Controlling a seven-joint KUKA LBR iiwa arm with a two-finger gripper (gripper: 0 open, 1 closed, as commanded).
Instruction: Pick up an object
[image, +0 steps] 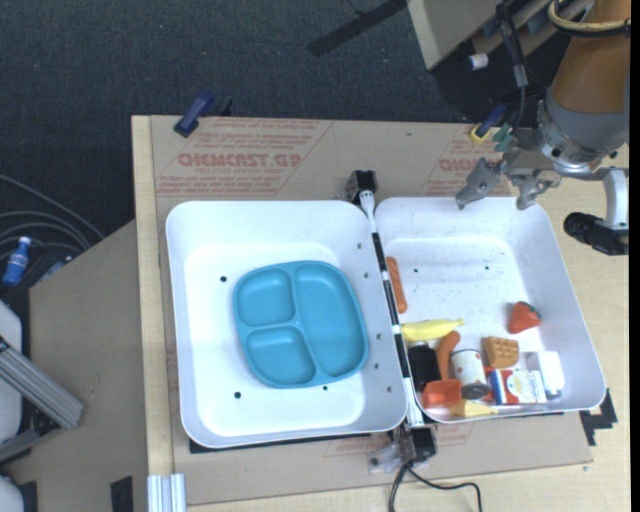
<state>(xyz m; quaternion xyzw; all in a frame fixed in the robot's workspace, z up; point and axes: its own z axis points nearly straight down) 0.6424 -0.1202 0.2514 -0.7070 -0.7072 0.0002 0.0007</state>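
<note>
Nearest the camera, 2 white bins sit side by side on the bench, the left bin (190, 300) holding a blue divided plate (299, 323) with 3 compartments. Across the right bin (560, 270), small food items crowd the near corner: a yellow banana (432, 329), an orange carrot (396, 284) along the divider, a red strawberry (522, 317) and a cracker (500, 351). Above that bin's far rim hangs the gripper (507, 187), its 2 fingers spread apart with nothing between them.

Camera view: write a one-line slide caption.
Open pincer hovers above right bin of toy food; blue plate sits in left bin.
</note>
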